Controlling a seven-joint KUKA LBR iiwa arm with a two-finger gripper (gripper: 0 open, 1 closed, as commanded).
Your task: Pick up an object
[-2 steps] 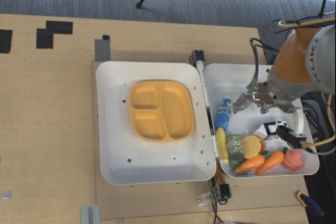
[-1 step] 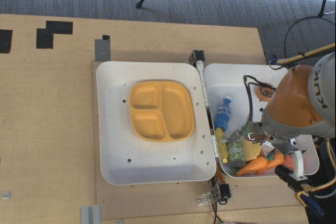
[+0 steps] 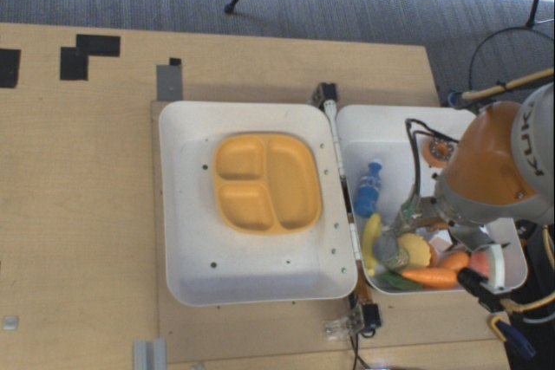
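Note:
The right bin (image 3: 390, 130) holds a pile of toy food at its near end. In it lie a blue bottle (image 3: 368, 189), a yellow banana (image 3: 371, 240), a pale yellow lemon-like piece (image 3: 416, 250), an orange carrot (image 3: 429, 277), a green piece (image 3: 395, 280) and a red-orange piece (image 3: 457, 259). My gripper (image 3: 409, 223) hangs low over this pile, just above the lemon-like piece and to the right of the banana. The arm's orange band (image 3: 490, 156) covers the right half of the bin.
In the left bin (image 3: 186, 212) a yellow divided plate (image 3: 264, 183) lies near the middle. A ridge (image 3: 340, 178) separates the two bins. Cables run near the front edge of the bench (image 3: 364, 321) and at the far right.

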